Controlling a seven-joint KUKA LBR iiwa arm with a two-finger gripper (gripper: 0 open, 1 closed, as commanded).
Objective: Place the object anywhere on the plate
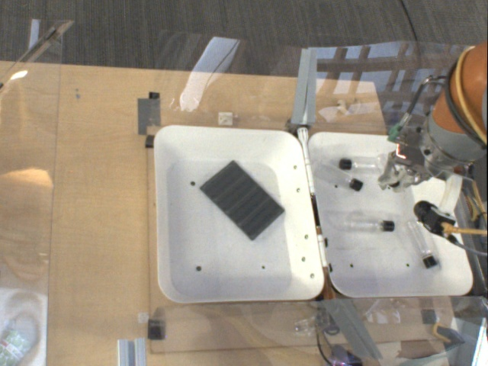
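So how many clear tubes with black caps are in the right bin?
4. One tube at upper left, one just below, one mid-bin, one lower right. The arm may hide more.

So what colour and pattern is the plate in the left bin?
Dark grey, nearly black, with fine parallel ridges: the plate shows best in the camera view.

floor: dark grey carpet (191,6) | bench: light wood (76,204) | light: glare patch at left

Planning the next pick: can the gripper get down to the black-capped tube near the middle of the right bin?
Probably yes. That tube lies apart from the others, nothing on top, and the gripper hovers just above it in the same bin.
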